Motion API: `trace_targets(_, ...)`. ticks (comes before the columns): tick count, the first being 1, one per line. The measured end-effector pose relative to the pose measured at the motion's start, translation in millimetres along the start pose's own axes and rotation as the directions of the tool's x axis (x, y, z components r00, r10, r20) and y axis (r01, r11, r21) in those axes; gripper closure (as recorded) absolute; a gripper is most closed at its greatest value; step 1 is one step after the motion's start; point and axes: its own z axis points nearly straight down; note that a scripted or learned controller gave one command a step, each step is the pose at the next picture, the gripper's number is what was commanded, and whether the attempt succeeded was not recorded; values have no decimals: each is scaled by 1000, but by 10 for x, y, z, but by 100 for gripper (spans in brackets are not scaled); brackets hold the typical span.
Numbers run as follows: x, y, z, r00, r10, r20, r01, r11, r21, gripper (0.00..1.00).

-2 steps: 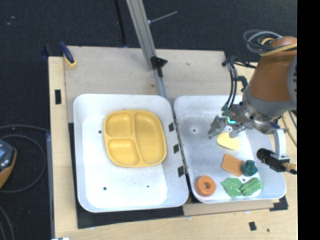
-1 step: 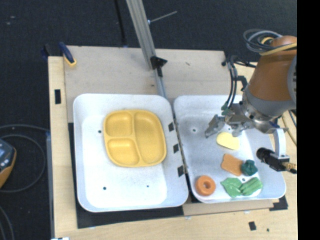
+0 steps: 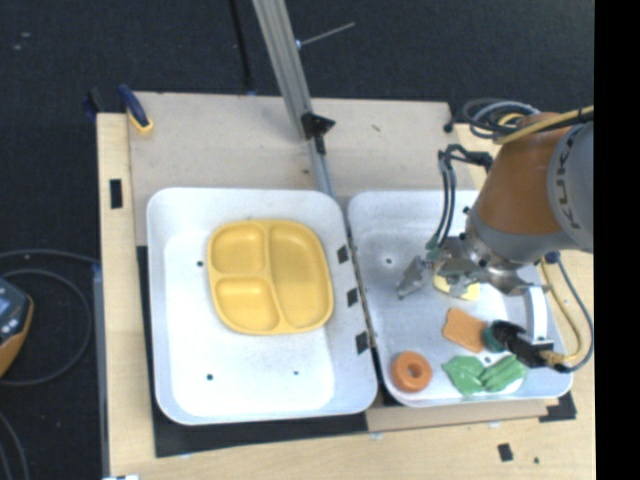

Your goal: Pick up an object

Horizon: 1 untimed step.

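Observation:
My gripper (image 3: 422, 274) hangs over the middle of the right bin (image 3: 385, 228), below the grey and orange wrist. A small yellow object (image 3: 452, 285) lies right beside it, partly hidden under the wrist. An orange block (image 3: 462, 328) lies nearer the front of the bin. An orange ring (image 3: 410, 370) sits at the bin's front left. Beside the ring, a green object (image 3: 484, 374) lies along the front wall. I see nothing held in the gripper.
The left bin (image 3: 180, 368) holds a yellow divided plate (image 3: 270, 274) in its back half. A slanted metal post (image 3: 290, 68) rises behind the seam between the bins. The right bin's back left floor is bare.

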Motion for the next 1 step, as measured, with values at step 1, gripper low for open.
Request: trace_targets(1,-100,-10,474,1000,1,1,-1,1000,-1,0)
